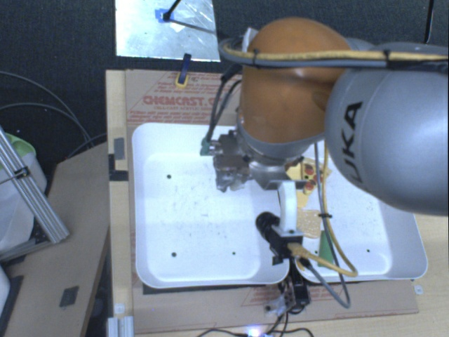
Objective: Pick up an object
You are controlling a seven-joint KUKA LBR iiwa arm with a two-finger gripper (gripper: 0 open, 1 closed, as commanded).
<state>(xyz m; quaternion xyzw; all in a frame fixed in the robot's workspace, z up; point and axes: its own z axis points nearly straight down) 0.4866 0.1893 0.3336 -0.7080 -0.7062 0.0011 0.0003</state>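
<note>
A single fixed camera looks down at a slant on the worktop, taking in both white bins side by side. The grey-and-orange arm, reaching in from the right, looms close to the lens.

Red capitals reading "CHEMCAST" run across the brown protective sheet just beyond the far rim of the left bin; the smaller red print under that word is too fine to read. On the grey arm, to the right of that bin, black letters show "UKA", the first letter hidden.
</note>
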